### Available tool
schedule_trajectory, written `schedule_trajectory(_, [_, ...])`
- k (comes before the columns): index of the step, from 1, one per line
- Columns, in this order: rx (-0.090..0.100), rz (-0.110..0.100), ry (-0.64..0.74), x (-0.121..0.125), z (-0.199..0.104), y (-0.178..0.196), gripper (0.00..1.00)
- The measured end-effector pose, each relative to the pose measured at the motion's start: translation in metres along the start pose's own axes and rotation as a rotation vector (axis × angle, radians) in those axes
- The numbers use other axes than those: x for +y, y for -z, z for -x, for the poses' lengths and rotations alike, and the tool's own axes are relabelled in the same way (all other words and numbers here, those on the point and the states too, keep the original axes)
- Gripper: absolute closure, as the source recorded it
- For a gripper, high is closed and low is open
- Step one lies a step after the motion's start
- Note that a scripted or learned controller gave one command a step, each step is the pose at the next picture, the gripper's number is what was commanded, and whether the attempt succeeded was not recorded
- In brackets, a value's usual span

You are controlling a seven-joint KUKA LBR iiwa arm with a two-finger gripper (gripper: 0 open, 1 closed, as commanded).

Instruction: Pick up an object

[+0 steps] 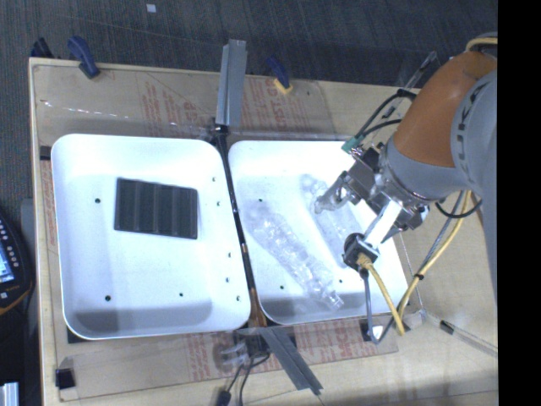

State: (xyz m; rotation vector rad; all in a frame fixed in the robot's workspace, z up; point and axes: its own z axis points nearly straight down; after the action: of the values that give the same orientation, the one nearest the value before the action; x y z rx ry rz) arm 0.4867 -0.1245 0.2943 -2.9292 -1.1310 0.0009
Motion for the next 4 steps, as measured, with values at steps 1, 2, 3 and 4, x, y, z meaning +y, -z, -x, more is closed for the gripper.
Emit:
schedule_trajectory(1, [-0.003, -0.004, -0.436, -0.045, -0.027, -0.047, 0.0])
schedule_trajectory(2, [0.0, 0.0, -0.198, 0.028, -0.008, -0.045, 0.0])
schedule_trajectory(3, [-0.002, -0.004, -0.187, 0.027, -0.01, -0.036, 1.0])
schedule_trajectory(4, [-0.001, 0.0, 0.309, 0.039, -0.019, 0.016, 1.0])
